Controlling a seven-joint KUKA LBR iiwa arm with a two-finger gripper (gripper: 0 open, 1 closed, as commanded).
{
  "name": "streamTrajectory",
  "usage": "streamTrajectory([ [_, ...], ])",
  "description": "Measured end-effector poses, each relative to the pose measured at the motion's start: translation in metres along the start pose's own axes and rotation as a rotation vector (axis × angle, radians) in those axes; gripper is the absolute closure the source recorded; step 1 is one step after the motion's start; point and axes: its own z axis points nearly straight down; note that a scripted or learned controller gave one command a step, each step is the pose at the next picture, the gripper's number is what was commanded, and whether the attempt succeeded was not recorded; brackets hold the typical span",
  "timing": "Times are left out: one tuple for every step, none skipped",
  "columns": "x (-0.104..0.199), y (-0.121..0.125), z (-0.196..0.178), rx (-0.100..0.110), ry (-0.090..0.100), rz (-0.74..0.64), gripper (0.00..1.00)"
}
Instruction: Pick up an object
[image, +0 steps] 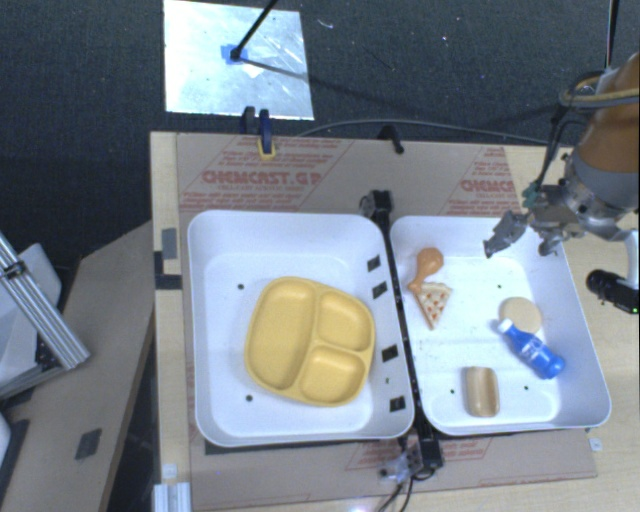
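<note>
the desk (300, 165) bears two bins; the left bin (215, 250) holds a yellow tray (310, 340). the hand (528, 236), spread and holding nothing, hangs over the right bin's (590, 385) far edge; bottle (530, 350), drumstick (427, 266) lie unpicked.

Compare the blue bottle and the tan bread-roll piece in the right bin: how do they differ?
Colour: the blue bottle is bright blue with a white cap; the bread roll is plain tan.
Pose: the bottle lies slanted, cap toward the upper left; the roll lies about straight up and down in the view.
Neighbours: the bottle's cap end meets a beige disc; the roll lies apart from other items.
Shared: both lie flat in the right bin, away from the tool.
</note>
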Motion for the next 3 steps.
streamTrajectory([
  [0.0, 0.002, -0.008, -0.012, -0.002, -0.002, 0.0],
  [0.001, 0.006, 0.055, -0.008, -0.001, -0.001, 0.0],
  [0.001, 0.003, 0.097, -0.009, -0.001, 0.0, 0.0],
])
